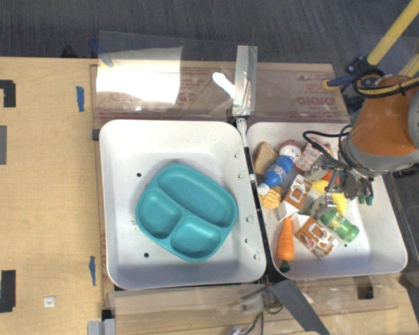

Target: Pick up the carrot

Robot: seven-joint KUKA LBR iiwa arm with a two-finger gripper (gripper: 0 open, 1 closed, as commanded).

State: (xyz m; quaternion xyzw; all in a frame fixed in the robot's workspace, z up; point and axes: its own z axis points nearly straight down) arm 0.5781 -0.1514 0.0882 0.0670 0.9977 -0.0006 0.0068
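Orange and tapered, the carrot [285, 238] lies in the right bin [384, 257], close to that bin's left wall and near its front edge, with its dark green end pointing toward the front. It rests free on the white floor, well apart from the end effector [333, 187], which hangs over the middle of the bin's pile of toy groceries. Whether the end effector is spread or pressed together cannot be told, since dark wrist parts and cables hide it.

Just right of the carrot lies a small brown and white carton [316, 237] with printing too blurred to read. Beyond it sits a green bottle [339, 225], a yellow piece [337, 200] and a blue bottle [280, 172] with a white label whose writing is not legible. A piece of corn [269, 198] lies beside the left wall, behind the carrot.

The left bin [119, 208] holds a teal divided plate [186, 211] with three compartments. Behind both bins, on the bench [35, 208], a clear sheet covers cardboard with reddish printed lettering [310, 101], seen upside down and too faint to make out.
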